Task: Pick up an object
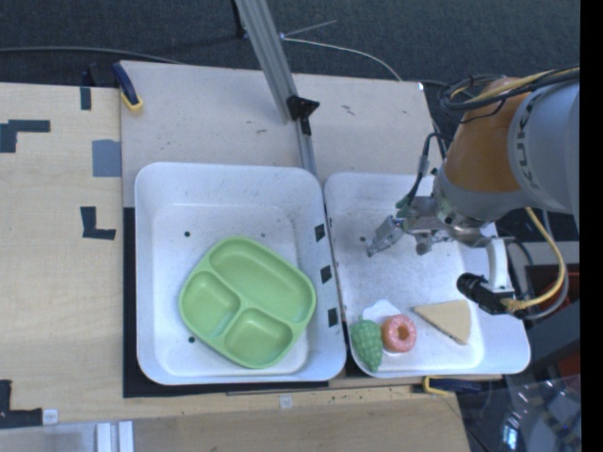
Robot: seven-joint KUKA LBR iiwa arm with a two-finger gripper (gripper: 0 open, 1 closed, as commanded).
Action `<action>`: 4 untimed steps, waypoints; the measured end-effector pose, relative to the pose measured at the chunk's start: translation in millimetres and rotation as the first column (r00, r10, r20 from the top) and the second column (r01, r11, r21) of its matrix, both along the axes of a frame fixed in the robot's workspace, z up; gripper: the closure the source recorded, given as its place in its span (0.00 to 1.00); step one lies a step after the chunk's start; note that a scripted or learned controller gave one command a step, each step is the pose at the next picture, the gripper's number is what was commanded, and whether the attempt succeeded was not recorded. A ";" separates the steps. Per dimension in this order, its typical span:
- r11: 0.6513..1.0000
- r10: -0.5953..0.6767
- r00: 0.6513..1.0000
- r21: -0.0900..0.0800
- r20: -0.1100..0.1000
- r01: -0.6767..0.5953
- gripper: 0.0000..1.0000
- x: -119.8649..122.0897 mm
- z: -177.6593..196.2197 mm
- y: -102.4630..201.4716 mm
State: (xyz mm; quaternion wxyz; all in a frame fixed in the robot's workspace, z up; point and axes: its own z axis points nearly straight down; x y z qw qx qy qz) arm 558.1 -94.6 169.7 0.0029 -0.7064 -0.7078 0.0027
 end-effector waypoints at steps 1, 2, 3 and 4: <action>1.000 -0.001 1.000 0.000 -0.001 0.001 0.00 3.9 -59.2 -6.1; 1.000 0.000 1.000 -0.002 0.007 0.000 0.00 3.9 -80.9 -6.0; 1.000 0.001 1.000 0.000 0.006 -0.001 1.00 3.8 -70.7 -5.2; 1.000 -0.001 1.000 0.000 0.009 0.001 1.00 1.3 -28.4 -2.6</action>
